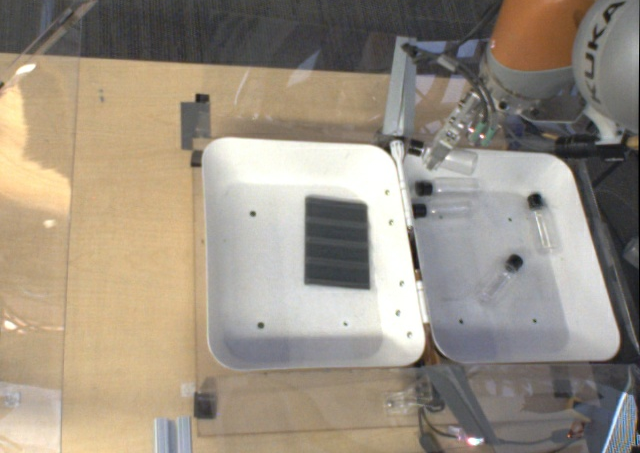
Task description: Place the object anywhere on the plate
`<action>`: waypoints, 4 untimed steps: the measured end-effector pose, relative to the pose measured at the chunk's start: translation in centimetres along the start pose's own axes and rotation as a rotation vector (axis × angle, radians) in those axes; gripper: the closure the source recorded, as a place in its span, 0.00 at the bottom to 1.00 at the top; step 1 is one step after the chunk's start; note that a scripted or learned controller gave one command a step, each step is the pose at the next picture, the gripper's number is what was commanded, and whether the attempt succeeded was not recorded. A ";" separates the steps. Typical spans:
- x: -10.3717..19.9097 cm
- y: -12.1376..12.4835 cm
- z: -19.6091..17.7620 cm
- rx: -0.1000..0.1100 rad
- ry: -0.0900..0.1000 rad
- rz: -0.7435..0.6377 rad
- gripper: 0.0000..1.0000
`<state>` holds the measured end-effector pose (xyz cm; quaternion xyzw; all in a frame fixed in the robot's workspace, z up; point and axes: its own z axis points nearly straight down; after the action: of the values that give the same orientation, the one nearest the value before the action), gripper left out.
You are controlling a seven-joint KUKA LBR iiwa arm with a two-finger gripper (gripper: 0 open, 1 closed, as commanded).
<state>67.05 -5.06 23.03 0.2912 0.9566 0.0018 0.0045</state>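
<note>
Item one: dark grey ribbed plate [337,242], rectangular, lying flat mid-floor of the left bin [230,271]. Item two: clear vials with black caps, four that I count, scattered in the right bin [580,311]; two near its left wall [440,187], two further right [541,221]. Gripper [447,149] hangs over the right bin's upper-left corner; I cannot tell how its jaws stand. Both bins on the wooden counter [120,241].

You are seeing two white bins [230,341] lying side by side on the desk [110,271], toward its right edge.
</note>
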 end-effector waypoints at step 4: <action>10.5 15.3 11.1 -0.006 0.002 -1.277 1.00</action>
<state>66.98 13.50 11.94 -0.3365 0.9417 0.0015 0.0047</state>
